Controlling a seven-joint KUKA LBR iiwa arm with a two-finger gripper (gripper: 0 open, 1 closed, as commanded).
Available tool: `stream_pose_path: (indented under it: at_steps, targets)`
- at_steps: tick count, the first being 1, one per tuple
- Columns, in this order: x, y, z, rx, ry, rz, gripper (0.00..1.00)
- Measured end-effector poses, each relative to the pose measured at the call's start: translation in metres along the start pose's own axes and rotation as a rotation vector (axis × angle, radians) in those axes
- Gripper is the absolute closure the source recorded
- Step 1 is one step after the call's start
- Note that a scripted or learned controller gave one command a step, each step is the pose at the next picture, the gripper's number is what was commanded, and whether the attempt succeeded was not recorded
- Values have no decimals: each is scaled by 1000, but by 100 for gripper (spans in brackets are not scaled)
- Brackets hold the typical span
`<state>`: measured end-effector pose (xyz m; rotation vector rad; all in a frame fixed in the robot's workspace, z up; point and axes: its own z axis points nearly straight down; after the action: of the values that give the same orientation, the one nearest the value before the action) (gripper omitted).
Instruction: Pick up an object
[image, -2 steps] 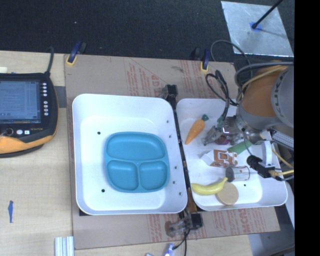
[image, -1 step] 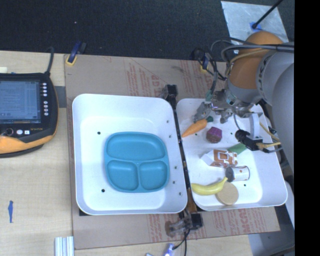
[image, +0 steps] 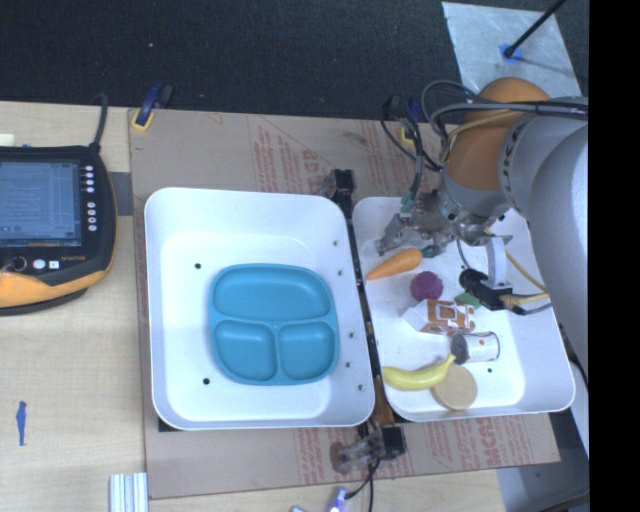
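Note:
My gripper (image: 412, 238) hangs over the far end of the right bin (image: 545, 400), just above the orange carrot (image: 394, 264). It looks open, and I see nothing between its fingers. Below the carrot lie a purple round piece (image: 427, 286), a small orange-and-white box (image: 447, 316), a white can with a red band (image: 479, 346), a yellow banana (image: 417, 376) and a tan disc (image: 457, 390). The grey arm with its orange band (image: 490, 140) reaches in from the upper right.
The left bin (image: 170, 300) holds a blue divided plate (image: 272, 322). A tablet-like control pad (image: 50, 215) lies on the bench at far left. A black clamp (image: 343, 183) sits at the far edge between the bins.

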<state>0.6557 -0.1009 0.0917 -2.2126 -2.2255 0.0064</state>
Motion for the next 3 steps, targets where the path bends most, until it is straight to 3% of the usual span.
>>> stream_pose_path:
  at_steps: [1, 2, 3]
  targets:
    - [-1, -26, 0, -1, -1, 1, 0]
    - [-60, -21, -85, -4, -1, 4, 0]
    - [-18, -52, -3, 2, 0, 0, 0]
